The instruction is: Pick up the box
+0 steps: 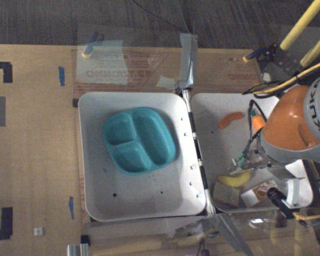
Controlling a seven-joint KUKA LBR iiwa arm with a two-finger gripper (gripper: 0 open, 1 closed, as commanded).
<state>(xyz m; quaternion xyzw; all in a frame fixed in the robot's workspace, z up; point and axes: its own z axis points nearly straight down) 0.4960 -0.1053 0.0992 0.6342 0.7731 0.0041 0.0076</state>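
With the arm [296, 127] over the lower-right bin [210, 108], the approach looks underway; I cannot tell the gripper's state, and next it must descend onto the box [256, 192].

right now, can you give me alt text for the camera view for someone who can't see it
A grey and orange robot arm reaches from the right over the right white bin, which holds a banana, a small box and a carrot-like orange piece. The left white bin holds a teal divided plate.

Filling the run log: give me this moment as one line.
arm: over right bin | box: lying in right bin, near banana | left bin: teal divided plate | pick: not yet done
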